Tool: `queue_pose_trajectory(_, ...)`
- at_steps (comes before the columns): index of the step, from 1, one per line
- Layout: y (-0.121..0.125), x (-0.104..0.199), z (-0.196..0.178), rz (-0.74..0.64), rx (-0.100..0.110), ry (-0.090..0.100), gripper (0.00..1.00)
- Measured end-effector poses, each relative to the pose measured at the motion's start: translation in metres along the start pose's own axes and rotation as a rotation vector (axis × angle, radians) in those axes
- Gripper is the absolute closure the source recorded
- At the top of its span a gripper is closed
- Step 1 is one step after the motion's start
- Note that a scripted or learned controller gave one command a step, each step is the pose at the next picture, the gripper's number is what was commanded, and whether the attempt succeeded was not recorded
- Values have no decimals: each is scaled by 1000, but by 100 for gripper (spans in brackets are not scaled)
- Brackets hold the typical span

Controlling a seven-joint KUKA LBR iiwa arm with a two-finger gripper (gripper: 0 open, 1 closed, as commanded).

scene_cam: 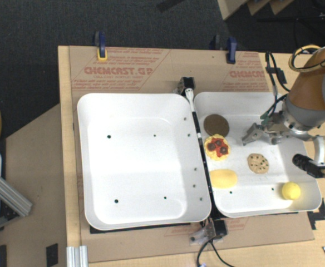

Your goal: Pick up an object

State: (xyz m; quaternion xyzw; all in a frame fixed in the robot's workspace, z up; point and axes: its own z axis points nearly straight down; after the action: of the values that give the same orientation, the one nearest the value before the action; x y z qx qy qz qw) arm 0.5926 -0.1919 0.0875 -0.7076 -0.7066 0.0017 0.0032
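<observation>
Grey two-finger gripper (255, 133) poised over right bin (246, 203), fingers spread, nothing between them. Nearest target: chocolate-chip cookie (257, 163), round, no long axis, just beside fingertips at 6 o'clock. Brown disc (216, 125) lay at 9 o'clock, near divider. Red-topped pastry (217, 147) sat at 8 o'clock, touching disc's lower edge. Pale yellow lump (223, 178) farther out at 7 o'clock. Yellow ball (290, 191) well apart at 5 o'clock. Judged: short drop toward cookie needed. Left bin (90, 149) untouched.
</observation>
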Motion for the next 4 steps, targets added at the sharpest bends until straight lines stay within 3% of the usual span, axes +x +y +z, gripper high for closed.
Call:
queue_pose_trajectory(1,58,60,2,-8,-13,-2,0)
queue_pose_trajectory(2,34,78,-32,-3,-6,-1,0)
queue_pose_trajectory(3,-3,96,-15,-1,-1,0,0)
queue_pose_trajectory(4,-19,101,-2,1,-14,-1,0)
